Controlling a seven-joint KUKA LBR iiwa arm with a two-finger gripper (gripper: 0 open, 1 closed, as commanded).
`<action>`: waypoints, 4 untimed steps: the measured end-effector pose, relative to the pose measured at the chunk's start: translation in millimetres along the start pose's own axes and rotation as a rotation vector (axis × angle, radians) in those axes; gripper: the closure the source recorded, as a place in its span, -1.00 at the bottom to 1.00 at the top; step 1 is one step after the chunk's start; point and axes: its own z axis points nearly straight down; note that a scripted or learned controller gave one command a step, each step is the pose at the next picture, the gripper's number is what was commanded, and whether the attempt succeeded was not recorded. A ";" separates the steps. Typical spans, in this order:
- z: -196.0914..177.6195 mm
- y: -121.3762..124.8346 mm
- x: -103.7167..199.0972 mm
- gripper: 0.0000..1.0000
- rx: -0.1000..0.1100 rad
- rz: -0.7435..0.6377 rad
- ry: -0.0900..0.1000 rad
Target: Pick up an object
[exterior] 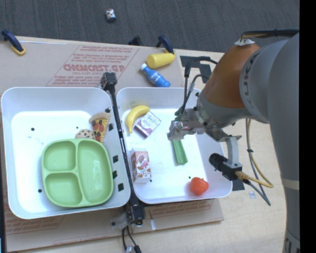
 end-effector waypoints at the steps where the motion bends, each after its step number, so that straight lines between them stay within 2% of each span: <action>1: 0.1 -0.3 -0.7 -1.00 0.001 0.000 -0.001; 2: 112.3 -42.5 -57.7 -1.00 0.004 0.000 -0.001; 3: 102.1 -41.7 -57.1 1.00 0.005 -0.005 0.000; 4: 66.3 -0.2 -16.0 1.00 0.002 0.000 0.000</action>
